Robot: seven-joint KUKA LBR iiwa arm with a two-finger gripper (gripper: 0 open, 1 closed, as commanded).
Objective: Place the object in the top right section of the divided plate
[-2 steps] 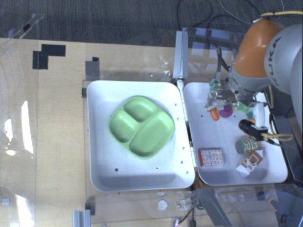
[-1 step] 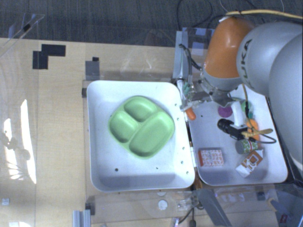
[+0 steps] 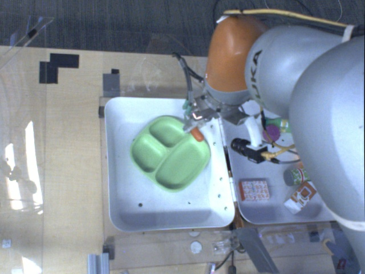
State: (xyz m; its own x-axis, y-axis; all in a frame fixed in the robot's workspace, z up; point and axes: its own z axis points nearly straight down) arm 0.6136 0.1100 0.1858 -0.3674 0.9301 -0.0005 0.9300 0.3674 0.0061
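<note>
The gripper [image 3: 195,119] hangs over the upper right edge of the green divided plate [image 3: 170,153] in the left bin [image 3: 122,204], with a small orange object [image 3: 197,134] at its tip; whether the fingers pinch it is too small to tell. The arm [image 3: 296,90] covers much of the right bin [image 3: 268,213], where a patterned square block [image 3: 254,189], a small can [image 3: 293,176] and a carton [image 3: 301,197] lie.

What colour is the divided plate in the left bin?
Light green. The divided plate shows clearly in the camera view, lying in the left white bin.
</note>
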